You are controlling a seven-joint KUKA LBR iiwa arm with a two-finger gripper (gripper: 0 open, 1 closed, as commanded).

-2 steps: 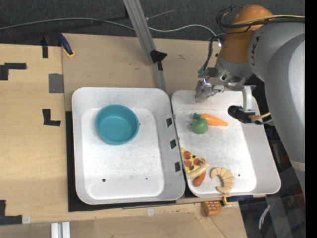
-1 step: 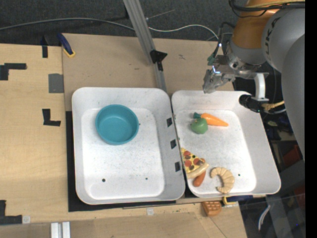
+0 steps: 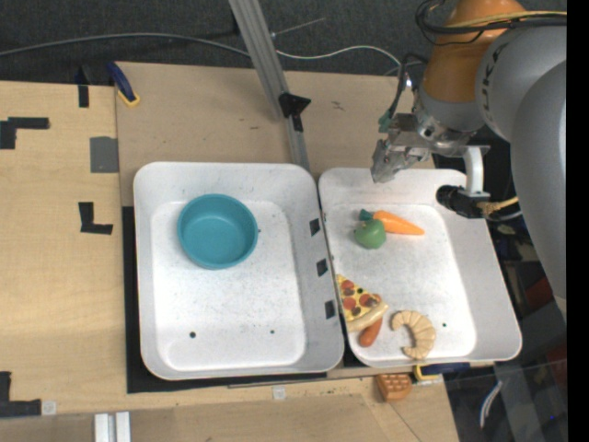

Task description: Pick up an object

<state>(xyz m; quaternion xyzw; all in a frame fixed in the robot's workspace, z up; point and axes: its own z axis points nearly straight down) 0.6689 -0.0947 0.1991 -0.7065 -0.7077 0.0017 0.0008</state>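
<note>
So we're looking at the two-finger gripper hanging over the far rim of the right-hand shallow white bin, and honestly we can't tell how its jaws stand from this angle, they're just a grey blur pointing down. Nothing is visibly between them. Taking the small green plastic pepper-like toy as our anchor: the gripper sits above it in the picture, toward the far wall of the bin and a touch right, near but clearly apart. Just beside the green toy on its right, touching or almost, is the orange plastic carrot, whose long axis runs roughly left-right with the tip pointing away from the green toy. That pair looks to us like the closest candidate for a grab, and a grip across the carrot's short width would probably be the saner choice. Well below the green toy, near the bin's left wall, lies the plastic pizza slice with a small red piece at its lower end, and right of that the tan croissant-shaped toy. Open floor sits right of the carrot. The round teal plastic bowl is far left of the green toy, in the other white bin.
</note>
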